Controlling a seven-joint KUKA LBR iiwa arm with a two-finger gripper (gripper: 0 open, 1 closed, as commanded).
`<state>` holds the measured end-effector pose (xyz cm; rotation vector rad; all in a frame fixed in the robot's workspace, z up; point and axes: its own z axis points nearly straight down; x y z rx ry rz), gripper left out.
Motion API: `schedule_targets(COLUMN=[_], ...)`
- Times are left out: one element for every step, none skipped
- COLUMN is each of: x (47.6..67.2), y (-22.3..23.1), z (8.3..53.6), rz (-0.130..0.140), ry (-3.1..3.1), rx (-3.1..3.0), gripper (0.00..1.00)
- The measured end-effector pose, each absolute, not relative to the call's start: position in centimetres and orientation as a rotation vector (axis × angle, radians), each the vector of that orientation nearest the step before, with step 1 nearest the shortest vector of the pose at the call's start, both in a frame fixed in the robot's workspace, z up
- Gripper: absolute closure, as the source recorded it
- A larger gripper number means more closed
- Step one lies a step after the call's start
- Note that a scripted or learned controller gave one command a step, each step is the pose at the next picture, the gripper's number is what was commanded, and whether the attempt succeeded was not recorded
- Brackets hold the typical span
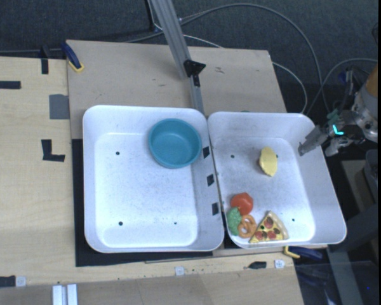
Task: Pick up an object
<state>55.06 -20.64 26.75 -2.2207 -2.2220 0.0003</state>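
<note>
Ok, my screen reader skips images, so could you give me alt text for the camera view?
The hand hovers at the right bin's right rim. That bin has a yellow piece, tomato, pretzel and pizza slice; the left bin has a blue bowl.

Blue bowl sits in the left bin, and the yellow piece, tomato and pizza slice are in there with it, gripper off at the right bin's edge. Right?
Not quite. The camera view shows the blue bowl in the left bin, but the yellow piece, tomato and pizza slice lie in the right bin. The gripper is at that bin's right edge, as you said.
</note>
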Motion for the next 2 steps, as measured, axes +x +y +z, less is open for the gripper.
schedule_targets(x=[55.1, 55.2], y=[-20.6, -20.4], z=[26.7, 20.4], rz=[0.0, 0.005], ry=[-2.222, -2.219], rx=[-2.221, -2.217], gripper=[0.0, 0.0])
